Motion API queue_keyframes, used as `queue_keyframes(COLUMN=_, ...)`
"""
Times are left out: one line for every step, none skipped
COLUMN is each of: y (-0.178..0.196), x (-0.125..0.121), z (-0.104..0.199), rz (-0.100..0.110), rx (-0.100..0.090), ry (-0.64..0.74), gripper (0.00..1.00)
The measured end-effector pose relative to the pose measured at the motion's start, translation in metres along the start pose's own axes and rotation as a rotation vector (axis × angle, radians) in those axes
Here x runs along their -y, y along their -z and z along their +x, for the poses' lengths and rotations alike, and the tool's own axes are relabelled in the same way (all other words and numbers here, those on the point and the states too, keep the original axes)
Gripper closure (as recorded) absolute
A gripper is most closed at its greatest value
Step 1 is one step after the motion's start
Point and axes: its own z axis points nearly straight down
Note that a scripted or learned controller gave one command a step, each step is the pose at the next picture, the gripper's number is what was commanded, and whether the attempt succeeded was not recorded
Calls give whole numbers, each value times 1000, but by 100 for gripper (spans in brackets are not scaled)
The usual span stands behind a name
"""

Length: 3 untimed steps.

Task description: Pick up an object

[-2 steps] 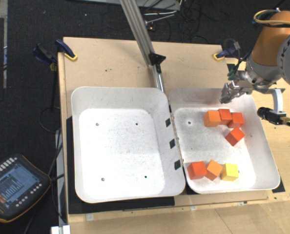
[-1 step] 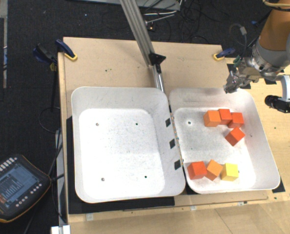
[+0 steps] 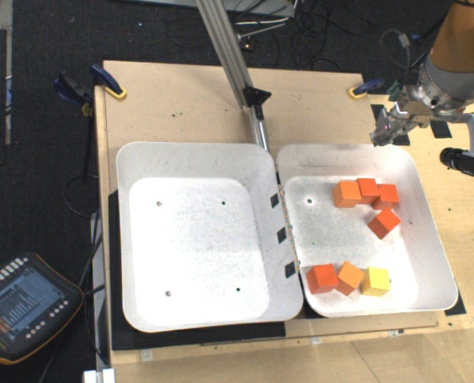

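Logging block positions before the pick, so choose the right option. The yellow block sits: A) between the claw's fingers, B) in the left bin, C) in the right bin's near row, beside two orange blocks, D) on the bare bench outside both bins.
C: the yellow block lies in the right bin, at the right end of a row with two orange blocks.

2 white bins, 6 orange/red blocks, 1 yellow block, 1 teach pendant
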Motion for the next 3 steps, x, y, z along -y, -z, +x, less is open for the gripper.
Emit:
queue_keyframes(y=0, x=4, z=63, rz=5, rx=-4, ry=5, gripper=100)
queue_keyframes(y=-6, x=18, z=125, rz=7, rx=-4, ry=6, gripper=100)
queue_keyframes(y=6, x=31, z=176, rz=6, rx=-3, ry=5, gripper=100)
